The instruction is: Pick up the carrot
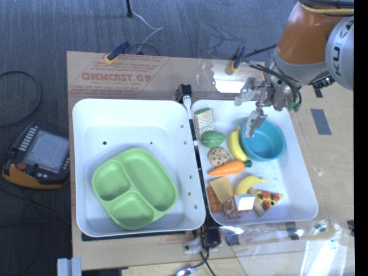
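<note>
The left white plastic bin [86, 125] carries a green three-part plate [133, 187], with bare floor along its far edge. In the crowded right white bin [305, 194], the gripper [253, 125] hangs open-fingered and empty over the blue bowl's [265, 144] left rim. The orange tapered carrot [226, 168] lies mid-bin, touching a yellow banana [235, 145].

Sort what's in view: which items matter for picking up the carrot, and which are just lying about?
Job: carrot; gripper, over the blue bowl's rim.

Lying about: blue bowl, banana, cookie, pizza slice, green divided plate in the left bin.
</note>
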Robot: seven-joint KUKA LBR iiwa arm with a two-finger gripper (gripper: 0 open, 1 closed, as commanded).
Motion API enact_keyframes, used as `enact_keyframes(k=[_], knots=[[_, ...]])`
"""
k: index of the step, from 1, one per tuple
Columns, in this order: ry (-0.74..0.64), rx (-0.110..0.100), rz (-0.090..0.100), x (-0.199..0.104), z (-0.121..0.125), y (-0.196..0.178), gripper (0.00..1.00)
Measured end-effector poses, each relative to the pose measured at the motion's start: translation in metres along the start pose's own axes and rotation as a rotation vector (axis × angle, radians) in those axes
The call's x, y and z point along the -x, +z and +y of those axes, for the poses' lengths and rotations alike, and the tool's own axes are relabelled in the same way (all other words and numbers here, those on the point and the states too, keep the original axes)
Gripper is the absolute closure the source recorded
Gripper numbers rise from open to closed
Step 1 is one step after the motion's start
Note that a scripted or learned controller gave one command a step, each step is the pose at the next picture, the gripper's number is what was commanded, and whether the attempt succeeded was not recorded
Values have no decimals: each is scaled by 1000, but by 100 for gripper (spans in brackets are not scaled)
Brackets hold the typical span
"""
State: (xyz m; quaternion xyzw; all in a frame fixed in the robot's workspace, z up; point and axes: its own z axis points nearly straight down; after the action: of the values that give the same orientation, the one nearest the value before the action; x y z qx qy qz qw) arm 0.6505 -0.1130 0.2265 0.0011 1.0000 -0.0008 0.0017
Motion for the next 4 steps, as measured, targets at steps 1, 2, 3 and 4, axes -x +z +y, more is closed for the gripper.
enact_keyframes(k=[1, 2, 3, 4], knots=[[149, 3, 4, -84, 12, 117, 0], [296, 2, -41, -103, 15, 125, 0], [579, 4, -41, -108, 14, 125, 0], [578, 3, -54, -105, 14, 115, 100]])
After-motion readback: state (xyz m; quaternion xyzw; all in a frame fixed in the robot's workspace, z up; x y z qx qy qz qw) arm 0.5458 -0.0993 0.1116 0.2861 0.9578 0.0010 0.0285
